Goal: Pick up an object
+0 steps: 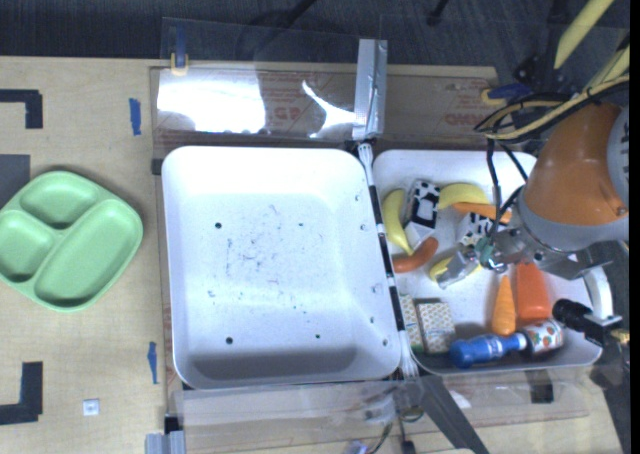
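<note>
You see two white bins: the left bin (270,262) shows faint blue speckles, and the right bin (455,164) holds colour. At its twelve o'clock lie yellow bananas (396,220) beside a black-and-white checked block (425,204). At six o'clock rests a blue bottle (487,348). A pale green divided plate (66,238) sits at the bench's nine o'clock. The arm's band (578,174) is orange.
</note>
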`<state>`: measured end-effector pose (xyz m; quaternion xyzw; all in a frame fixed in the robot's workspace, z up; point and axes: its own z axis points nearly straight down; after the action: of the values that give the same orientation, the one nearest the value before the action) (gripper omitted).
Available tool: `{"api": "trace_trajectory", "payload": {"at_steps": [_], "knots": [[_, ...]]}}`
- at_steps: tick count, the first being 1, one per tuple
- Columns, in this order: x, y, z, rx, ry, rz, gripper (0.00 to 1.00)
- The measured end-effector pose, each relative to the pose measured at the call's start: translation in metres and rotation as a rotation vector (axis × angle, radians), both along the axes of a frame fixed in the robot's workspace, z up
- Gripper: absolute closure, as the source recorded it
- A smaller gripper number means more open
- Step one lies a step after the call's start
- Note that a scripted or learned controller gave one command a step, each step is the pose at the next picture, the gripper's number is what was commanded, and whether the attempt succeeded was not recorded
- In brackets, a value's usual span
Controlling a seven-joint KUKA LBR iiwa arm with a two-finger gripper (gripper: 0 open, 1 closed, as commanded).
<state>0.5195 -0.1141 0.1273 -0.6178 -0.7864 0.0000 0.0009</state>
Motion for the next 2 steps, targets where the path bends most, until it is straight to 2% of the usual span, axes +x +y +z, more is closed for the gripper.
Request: {"api": "trace_trajectory", "payload": {"at_steps": [1,2], "knots": [[0.034,-0.004,-0.041,-0.001,-0.006,0.121,0.0],[0.036,-0.005,-0.029,-0.003,-0.014,0.119,1.0]]}}
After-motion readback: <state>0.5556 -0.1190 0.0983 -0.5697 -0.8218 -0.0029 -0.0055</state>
